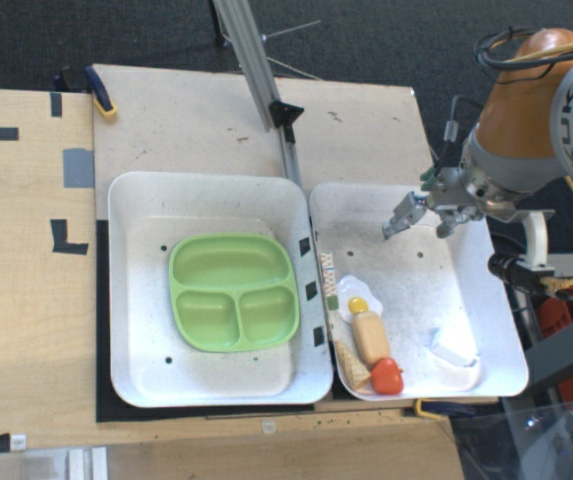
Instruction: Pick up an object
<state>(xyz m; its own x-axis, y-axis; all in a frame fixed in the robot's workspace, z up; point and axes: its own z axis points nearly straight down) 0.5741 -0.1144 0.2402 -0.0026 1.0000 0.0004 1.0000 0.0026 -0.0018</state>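
In the right bin (486,298) lie a tan bottle-like object with a yellow cap (368,332), a red tomato-like piece (387,376) at its near end, and a brown stick (348,356) along the left wall. A pale clear item (454,346) rests near the bin's right side. My gripper (424,218) hangs over the far part of the right bin, its two fingers spread apart and holding nothing. It is well above and behind the objects.
The left bin (131,268) holds a green divided plate (234,290). A grey metal post (256,58) slants across the bench behind the bins. A wooden table with grey tape marks lies to the left.
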